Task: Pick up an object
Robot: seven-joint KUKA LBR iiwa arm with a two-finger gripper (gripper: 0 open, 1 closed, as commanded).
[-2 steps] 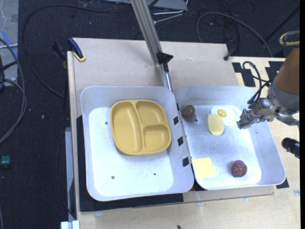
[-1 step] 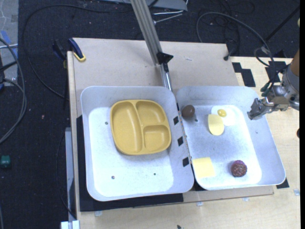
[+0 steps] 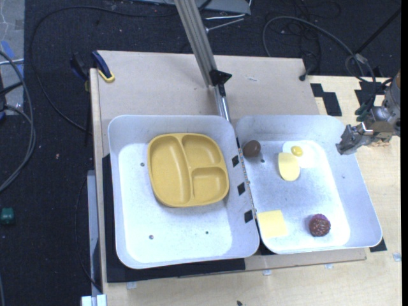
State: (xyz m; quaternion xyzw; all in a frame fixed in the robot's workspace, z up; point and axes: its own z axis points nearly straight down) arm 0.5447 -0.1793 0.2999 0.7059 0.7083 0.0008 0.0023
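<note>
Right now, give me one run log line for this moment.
gripper: right bin's right rim, holding nothing | right bin: brown ball, yellow square | left bin: yellow tray

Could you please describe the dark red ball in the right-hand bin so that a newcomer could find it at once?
Start at the right bin, the one without the yellow divided tray. Go to its near right corner, beside the pale yellow square. The dark red ball is round, bumpy and maroon, darker and redder than the smooth brown ball at the far left.
</note>
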